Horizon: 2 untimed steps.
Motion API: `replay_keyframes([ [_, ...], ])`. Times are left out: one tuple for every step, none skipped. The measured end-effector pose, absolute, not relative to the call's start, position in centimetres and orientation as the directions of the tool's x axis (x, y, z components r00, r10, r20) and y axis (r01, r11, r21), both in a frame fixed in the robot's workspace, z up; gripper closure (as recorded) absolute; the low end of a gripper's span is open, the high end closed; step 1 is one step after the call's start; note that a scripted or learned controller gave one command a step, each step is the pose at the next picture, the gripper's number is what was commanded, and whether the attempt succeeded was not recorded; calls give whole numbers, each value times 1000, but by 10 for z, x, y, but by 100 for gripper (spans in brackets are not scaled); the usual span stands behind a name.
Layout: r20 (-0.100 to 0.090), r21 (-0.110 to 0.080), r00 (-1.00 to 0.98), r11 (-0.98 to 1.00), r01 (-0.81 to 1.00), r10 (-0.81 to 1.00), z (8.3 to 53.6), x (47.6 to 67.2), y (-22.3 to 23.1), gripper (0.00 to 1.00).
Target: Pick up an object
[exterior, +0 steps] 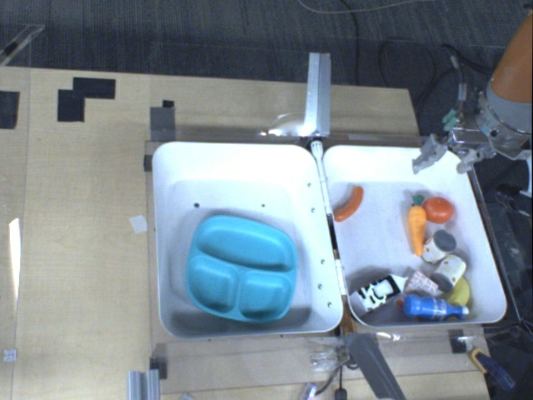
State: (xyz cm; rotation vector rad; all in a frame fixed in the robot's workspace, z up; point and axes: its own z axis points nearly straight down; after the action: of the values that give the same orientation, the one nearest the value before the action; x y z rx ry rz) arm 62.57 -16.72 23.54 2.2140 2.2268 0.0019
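The right bin (pixel 375 240) holds several small toys. An orange-red sausage (pixel 347 202) lies near its left wall. A carrot (pixel 415 227) and a red tomato (pixel 439 209) sit toward the right. Along the front lie a black-and-white toy (pixel 379 292), a blue bottle (pixel 433 308), a yellow piece (pixel 460 292) and a white cup (pixel 450 267). My gripper (pixel 443 158) hangs over the bin's back right corner, above and behind the tomato. It is open with nothing between its fingers.
A blue divided plate (pixel 241 267) lies in the left bin (pixel 179 182). A metal post (pixel 319 94) stands behind the wall shared by the bins. Cables run across the dark floor at the back right.
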Motion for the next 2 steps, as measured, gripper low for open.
replay_keyframes([
  [0,4,8,-8,1000,1000,113,588,-198,0],
  [-2,11,-18,18,1000,1000,89,553,-204,0],
])
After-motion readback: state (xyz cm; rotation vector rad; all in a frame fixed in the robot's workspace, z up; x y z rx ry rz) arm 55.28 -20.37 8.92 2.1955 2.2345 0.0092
